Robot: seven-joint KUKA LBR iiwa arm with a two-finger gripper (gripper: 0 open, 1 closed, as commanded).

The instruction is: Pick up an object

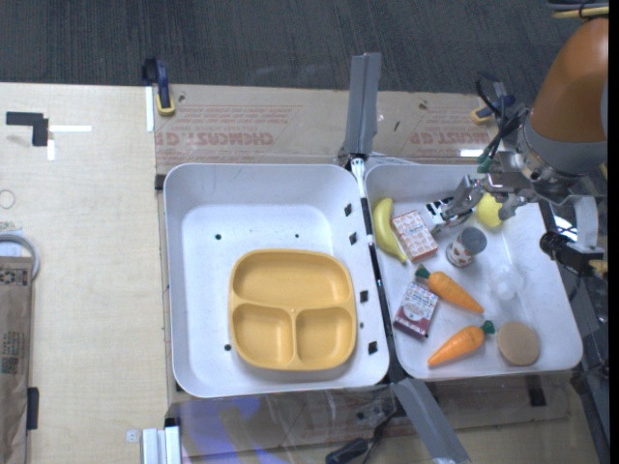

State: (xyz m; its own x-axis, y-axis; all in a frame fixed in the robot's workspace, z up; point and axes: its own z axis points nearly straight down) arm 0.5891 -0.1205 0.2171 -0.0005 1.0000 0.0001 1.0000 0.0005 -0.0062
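Orange band (578,66) on the arm rises closest to my lens, at the upper right of the frame. Below it the gripper (462,204) hangs over the upper part of the right bin (571,348). Its tip is a tangle of dark and bright parts, so I cannot tell how the fingers are set, and I see nothing between them.

Just beside the tip, to the right, lies a small yellow round fruit (490,211). Just below sits a little grey-topped cup (466,247). A red-printed carton (414,235) and a banana (385,228) lie to the left, against the bin's left wall. Further down the frame are two carrots (453,292), a darker carton (417,309) and a tan disc (518,342). The left bin (193,259) holds a yellow divided plate (293,309).

I judge the yellow fruit the likeliest pick: probably light and firm, but smooth and apt to roll, so I would close across its middle. The cup looks stiff; its sides offer a steadier hold.
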